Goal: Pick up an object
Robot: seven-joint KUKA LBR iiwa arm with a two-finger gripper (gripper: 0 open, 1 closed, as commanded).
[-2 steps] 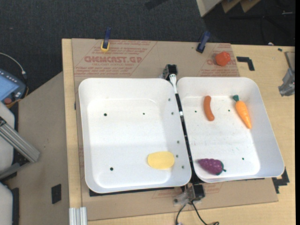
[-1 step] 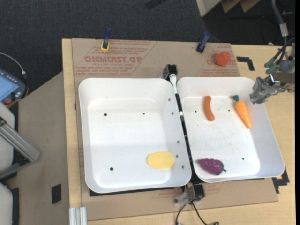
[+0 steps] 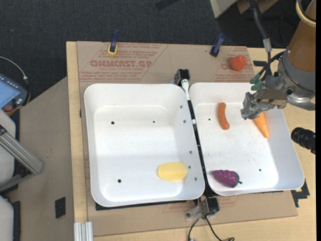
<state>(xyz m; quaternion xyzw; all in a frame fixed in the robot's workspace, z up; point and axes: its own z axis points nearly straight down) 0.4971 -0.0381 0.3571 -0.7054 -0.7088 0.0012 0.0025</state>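
Dark carpet surrounded the bench on my screen, and on it lay a brown cardboard sheet (image 3: 150,56) printed with red lettering, pinned at its far edge by a yellow-tipped clamp (image 3: 113,45) and a blue clamp (image 3: 217,44). On the cardboard I saw the two shallow white bins side by side, the left bin (image 3: 130,134) and the right bin (image 3: 281,174), meeting along a dark seam between them. From the right edge of my view the grey arm (image 3: 301,59) with its orange band reached over the right bin's far right part, cables trailing along it. Its gripper (image 3: 257,108) hung just above the bin floor at the upper end of an orange toy carrot (image 3: 262,126), which lay tilted near the bin's right wall; whether the fingers were spread or pressed together I could not tell, since the wrist body covered them, and I could not tell whether they touched the carrot. Left of the gripper, apart from it, an orange toy sausage (image 3: 223,116) lay roughly lengthwise on the bin floor. A purple bunch of toy grapes (image 3: 225,177) sat at the near edge of the right bin, close to the seam. In the left bin a pale yellow, rounded toy (image 3: 172,171) rested near the near right corner. Outside the bins, on the cardboard beyond the right bin, sat a small red toy (image 3: 238,63).
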